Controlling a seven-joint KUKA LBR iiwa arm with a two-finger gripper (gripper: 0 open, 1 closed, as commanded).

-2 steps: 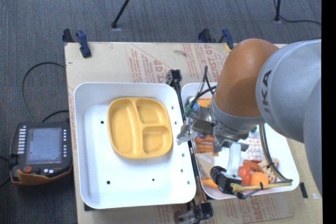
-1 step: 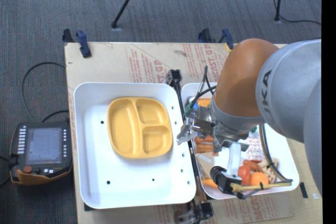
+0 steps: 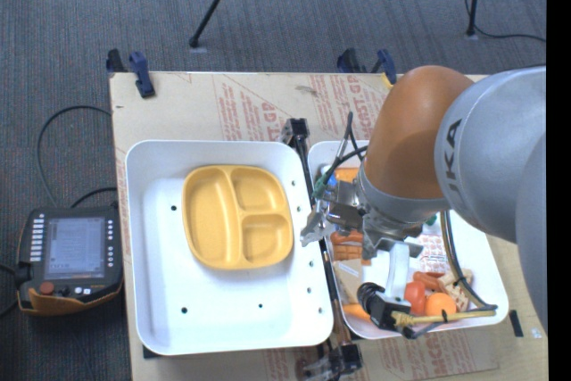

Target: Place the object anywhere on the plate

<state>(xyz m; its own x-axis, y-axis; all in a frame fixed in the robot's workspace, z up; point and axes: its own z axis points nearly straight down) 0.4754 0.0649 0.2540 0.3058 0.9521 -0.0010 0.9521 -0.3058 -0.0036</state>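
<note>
— What lies farthest from the gripper?

— A teach pendant on the floor, well off the bench and no part of the job. Nearer is the left bin, with the yellow plate lying flat in it, compartments up, so it can take a drop anywhere. Nothing lies on it yet.

— And the gripper?

— The gripper hangs just across the two bin walls from the plate, low over the near edge of the right bin. The wrist covers it, so I cannot tell whether it is open or closed, or whether it has hold of anything.

— Where is the object?

— I'd judge it is one of the toy food pieces in the right bin. Some orange pieces lie right under the gripper, and red and orange pieces lie beyond it, away from the plate. Which one is meant, I can't say.

— Why so low there?

— It looks like the picking stage. The plate is close, so the carry should be short.
</note>
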